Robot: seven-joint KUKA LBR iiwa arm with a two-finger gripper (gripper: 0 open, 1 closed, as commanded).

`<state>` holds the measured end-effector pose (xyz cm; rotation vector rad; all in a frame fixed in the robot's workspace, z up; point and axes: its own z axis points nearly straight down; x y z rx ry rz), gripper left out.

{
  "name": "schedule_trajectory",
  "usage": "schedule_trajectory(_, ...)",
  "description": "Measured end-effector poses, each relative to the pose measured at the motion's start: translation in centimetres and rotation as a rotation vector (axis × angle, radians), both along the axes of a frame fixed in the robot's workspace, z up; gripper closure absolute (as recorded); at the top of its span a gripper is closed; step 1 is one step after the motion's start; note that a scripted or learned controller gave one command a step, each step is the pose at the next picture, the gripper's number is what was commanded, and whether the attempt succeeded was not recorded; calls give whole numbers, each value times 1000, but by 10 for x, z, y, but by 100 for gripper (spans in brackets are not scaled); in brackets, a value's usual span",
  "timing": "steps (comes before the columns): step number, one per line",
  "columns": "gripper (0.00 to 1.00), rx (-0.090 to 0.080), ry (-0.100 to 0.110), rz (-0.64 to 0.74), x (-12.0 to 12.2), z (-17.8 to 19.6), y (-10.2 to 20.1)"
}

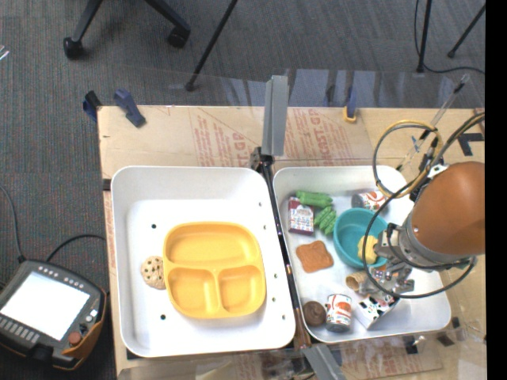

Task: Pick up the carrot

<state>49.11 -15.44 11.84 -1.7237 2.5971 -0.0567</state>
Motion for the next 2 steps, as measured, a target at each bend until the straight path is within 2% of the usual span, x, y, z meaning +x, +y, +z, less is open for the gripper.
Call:
schedule_trajectory(1, 100, 18, 34, 18, -13, 65, -8)
schedule_trajectory(2, 100, 13, 26, 181, -10, -7, 31)
